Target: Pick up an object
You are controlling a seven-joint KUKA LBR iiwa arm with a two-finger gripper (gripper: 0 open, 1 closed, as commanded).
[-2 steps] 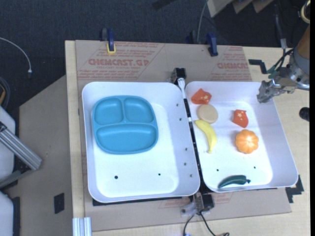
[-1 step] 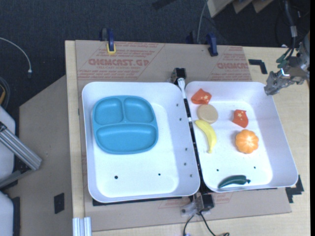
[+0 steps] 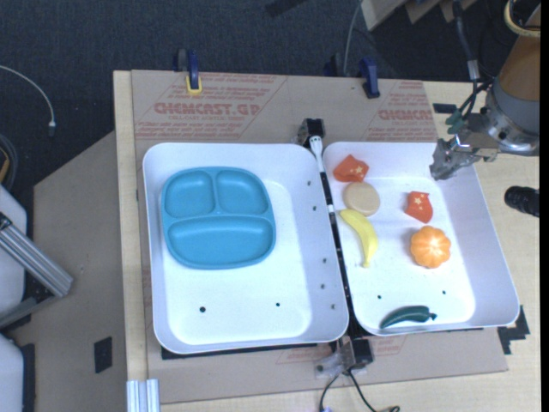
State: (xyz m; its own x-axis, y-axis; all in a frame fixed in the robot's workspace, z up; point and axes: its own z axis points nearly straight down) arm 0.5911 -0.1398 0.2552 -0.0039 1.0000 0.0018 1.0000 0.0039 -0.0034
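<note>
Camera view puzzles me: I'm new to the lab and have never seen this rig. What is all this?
One camera looks down at a slant on a bench. The grey robot arm reaches in from the right; its tool hangs over the right bin's far corner, with nothing seen in it. That bin holds toy food: two red pieces, a beige round, a banana, an orange fruit and a dark green vegetable. The left bin holds a blue divided plate.

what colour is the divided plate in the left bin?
Light blue. The divided plate shows best in the camera view.
</note>
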